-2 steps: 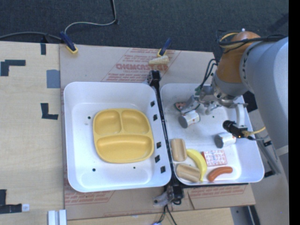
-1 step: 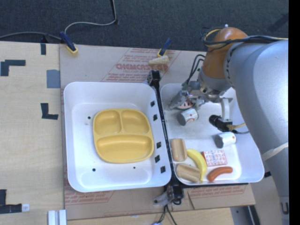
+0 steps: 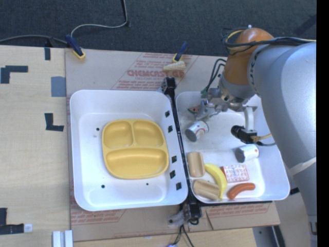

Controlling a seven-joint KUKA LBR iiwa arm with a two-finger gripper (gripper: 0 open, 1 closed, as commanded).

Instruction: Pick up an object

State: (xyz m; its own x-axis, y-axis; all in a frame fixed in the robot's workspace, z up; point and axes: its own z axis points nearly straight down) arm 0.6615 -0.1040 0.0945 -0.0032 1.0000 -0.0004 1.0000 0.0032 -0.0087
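Found gripper (image 3: 204,107) low over the far part of the right bin (image 3: 222,143), hung from the grey arm (image 3: 288,96) reaching in from the right. Could not tell how far open it was from this angle. Saw nothing gripped.

Spotted a small silver tin (image 3: 196,130) on its side just near of the gripper, close to the bin's left wall. Could not tell whether touching or just apart.

Logged the rest of the right bin:
- white cylinder (image 3: 248,152) on its side, right of centre
- bun (image 3: 195,163) near of the tin, by the left wall
- banana (image 3: 217,177) just right of that bun
- second bun (image 3: 205,190) at the near-left corner, touching the banana
- red-and-white card (image 3: 236,173) flat, right of the banana
- sausage (image 3: 240,190) just near of the card

Found the left bin (image 3: 85,153) holding a yellow divided plate (image 3: 135,149), roughly centred and flat.

Noted both bins side by side on a cardboard sheet (image 3: 103,71) with red print, held at its far edge by two blue-and-yellow clamps (image 3: 76,46). Saw pale wooden bench (image 3: 31,163) left of the sheet, marked with black tape pieces (image 3: 51,123). Saw dark carpet (image 3: 180,9) beyond the far edge, with a thin black cable (image 3: 122,4) trailing across it.
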